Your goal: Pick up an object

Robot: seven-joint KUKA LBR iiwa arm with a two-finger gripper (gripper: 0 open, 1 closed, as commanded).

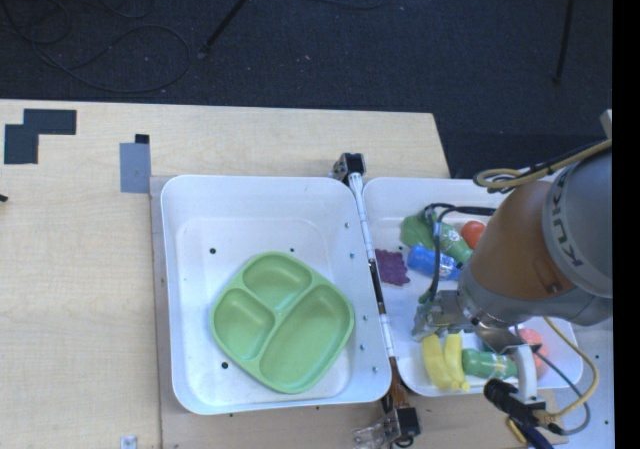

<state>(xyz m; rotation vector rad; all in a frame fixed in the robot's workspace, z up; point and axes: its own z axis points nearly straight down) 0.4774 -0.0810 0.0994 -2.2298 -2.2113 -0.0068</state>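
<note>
Gripper low in right bin above yellow toy; finger state cannot be told, no grasp evident, pick outstanding.

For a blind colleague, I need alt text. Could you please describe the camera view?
A grey and orange robot arm reaches from the right, low over the right bin, which holds small toys: a yellow one, a blue one, a green one and a purple piece. The left bin holds a green divided plate.
</note>
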